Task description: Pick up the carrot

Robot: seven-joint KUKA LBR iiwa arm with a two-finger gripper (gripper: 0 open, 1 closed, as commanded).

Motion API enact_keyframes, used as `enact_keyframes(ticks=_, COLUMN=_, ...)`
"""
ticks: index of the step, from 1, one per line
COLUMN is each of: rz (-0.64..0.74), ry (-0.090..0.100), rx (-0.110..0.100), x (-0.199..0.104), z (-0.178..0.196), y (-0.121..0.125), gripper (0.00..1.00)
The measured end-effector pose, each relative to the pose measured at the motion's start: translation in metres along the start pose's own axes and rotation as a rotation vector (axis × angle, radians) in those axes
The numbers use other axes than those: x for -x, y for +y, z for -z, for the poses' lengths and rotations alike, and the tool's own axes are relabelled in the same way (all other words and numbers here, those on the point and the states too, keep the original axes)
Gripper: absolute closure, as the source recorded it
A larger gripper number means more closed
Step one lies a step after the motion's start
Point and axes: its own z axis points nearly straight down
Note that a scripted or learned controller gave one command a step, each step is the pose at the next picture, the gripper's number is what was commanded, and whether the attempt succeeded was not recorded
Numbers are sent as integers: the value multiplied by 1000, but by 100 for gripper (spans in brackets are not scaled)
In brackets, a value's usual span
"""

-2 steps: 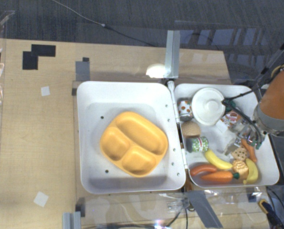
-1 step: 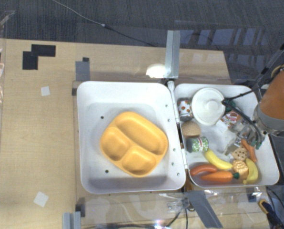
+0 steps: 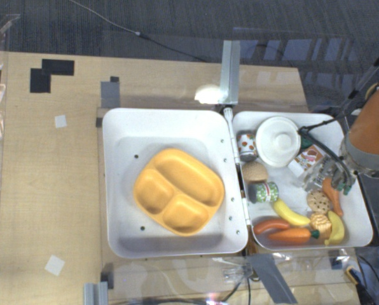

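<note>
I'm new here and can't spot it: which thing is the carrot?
Look in the right bin. Along its near edge lies the carrot, just below a banana. It is orange, tapered and has a green stub, unlike the redder sausage touching it.

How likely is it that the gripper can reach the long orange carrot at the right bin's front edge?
Probably yes: the long orange carrot lies uncovered, with the gripper over the same white bin. A red sausage, a yellow banana and the bin wall crowd it.
</note>
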Motion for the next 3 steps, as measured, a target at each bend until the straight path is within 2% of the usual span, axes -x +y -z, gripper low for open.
enact_keyframes(ticks=1, rz=0, ry=2, rx=-1, x=-1, z=-1, y=0, gripper=0)
enact_keyframes(ticks=2, rz=-110, ry=2, rx=-2, x=-43, z=-12, y=7, gripper=0)
enact_keyframes(ticks=3, rz=-103, ry=-3, rx=2, x=-41, z=1, y=10, gripper=100)
